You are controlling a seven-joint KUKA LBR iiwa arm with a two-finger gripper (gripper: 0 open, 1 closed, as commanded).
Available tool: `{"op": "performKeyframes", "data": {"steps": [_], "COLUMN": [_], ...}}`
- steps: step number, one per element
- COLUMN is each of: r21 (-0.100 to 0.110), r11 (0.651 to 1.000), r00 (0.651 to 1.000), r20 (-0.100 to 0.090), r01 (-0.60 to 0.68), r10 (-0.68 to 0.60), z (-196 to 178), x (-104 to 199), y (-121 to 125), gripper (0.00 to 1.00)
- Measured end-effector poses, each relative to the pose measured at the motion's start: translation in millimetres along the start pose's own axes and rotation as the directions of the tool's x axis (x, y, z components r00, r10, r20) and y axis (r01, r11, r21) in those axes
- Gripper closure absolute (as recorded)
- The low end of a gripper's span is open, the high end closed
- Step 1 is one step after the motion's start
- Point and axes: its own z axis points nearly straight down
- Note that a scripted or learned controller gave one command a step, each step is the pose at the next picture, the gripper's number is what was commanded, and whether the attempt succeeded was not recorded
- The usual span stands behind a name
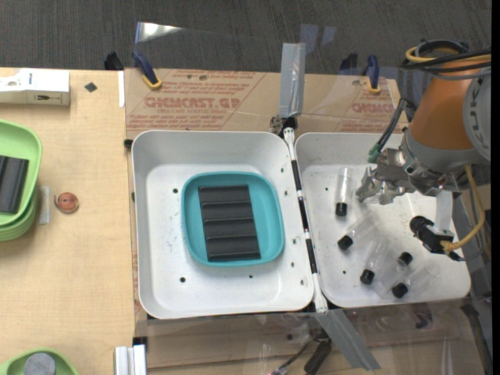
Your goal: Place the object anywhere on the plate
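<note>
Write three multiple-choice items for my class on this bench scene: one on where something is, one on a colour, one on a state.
1. Where is the teal plate?
A. in the left bin
B. in the right bin
C. on the wooden bench

2. What colour are the caps of the clear vials?
A. red
B. black
C. white

3. Where is the end effector?
A. over the right bin
C. over the teal plate
B. over the cardboard

Answers:
1. A: the plate lies in the left bin.
2. B: each vial ends in a dark cap.
3. A: it is over the right bin, above the vials.
</note>
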Motion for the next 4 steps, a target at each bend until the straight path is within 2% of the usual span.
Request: {"op": "performKeyframes", "data": {"steps": [1,2,3,4], "r21": [-0.001,-0.001,-0.001,-0.002], "r11": [0.992,0.988,0.987,0.993], "r00": [0.992,0.988,0.987,0.993], "r20": [0.0,0.003,0.001,0.001], "r01": [0.123,0.157,0.158,0.121], "r10": [-0.123,-0.157,-0.158,-0.121], "z": [-24,-28,-28,-52], "x": [38,117,118,95], "y": [-52,-73,-73,-61], "gripper": [1.0,1.0,0.0,0.0]}}
